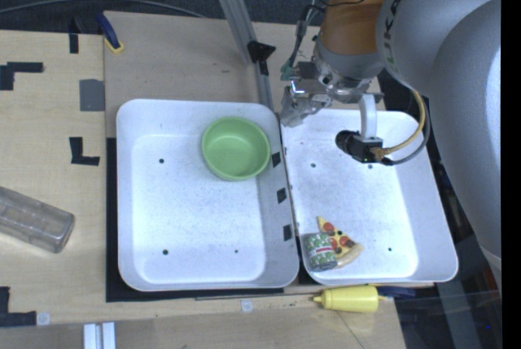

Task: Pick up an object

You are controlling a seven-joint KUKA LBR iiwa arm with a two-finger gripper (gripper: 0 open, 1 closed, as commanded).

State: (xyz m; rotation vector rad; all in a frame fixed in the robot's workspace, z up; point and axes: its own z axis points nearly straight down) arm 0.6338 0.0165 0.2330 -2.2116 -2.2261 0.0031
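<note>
one round green plastic bowl (236, 147) sits at 1 o'clock in the left white bin (138, 201); one pizza-slice toy (331, 244) at 7 o'clock in the right white bin (407, 209); gripper (295, 107) state: cannot tell.

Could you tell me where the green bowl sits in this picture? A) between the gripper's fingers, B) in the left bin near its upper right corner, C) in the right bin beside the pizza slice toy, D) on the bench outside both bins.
B: the green bowl rests on the floor of the left bin, near its upper right corner, apart from the gripper.
</note>
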